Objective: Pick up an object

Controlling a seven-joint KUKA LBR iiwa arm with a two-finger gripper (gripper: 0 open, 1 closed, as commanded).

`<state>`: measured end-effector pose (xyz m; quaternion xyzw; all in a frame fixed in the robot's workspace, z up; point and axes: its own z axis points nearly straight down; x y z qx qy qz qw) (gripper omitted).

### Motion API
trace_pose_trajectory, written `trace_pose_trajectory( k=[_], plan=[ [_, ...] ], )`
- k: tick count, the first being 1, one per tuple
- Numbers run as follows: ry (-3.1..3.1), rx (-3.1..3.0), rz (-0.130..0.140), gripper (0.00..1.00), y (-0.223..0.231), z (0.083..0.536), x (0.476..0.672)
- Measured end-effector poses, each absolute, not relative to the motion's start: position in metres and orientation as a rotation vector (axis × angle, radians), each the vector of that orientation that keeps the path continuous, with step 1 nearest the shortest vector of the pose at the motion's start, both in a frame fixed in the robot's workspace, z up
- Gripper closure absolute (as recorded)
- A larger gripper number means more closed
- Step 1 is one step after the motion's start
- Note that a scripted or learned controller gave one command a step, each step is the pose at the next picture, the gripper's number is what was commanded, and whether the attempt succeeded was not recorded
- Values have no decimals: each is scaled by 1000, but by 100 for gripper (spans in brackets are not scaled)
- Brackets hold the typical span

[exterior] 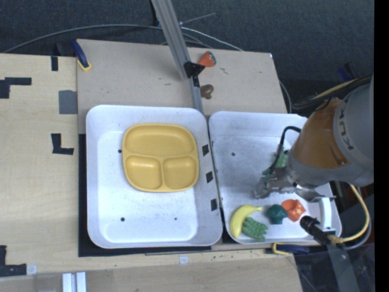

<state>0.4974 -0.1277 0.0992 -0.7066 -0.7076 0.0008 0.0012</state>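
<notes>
In the right bin, several small toys lie along the near edge: a yellow banana, a light green bumpy piece, a dark teal piece and an orange-red piece. My gripper hangs low over the bin floor, just above and left of the teal and orange pieces. Nothing shows between its fingers. The orange band and grey wrist rise behind it to the right.
The left bin holds a yellow three-compartment plate. A grey metal pole slants down from the top to the rim between the bins, with a small orange clip beside it. Cables run along the bench's right edge.
</notes>
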Motion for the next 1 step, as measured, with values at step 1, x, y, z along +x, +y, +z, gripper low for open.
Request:
trace_pose_trajectory(
  k=[1],
  plan=[
    [-2226,-2221,-3,100,-124,161,497]
  ],
)
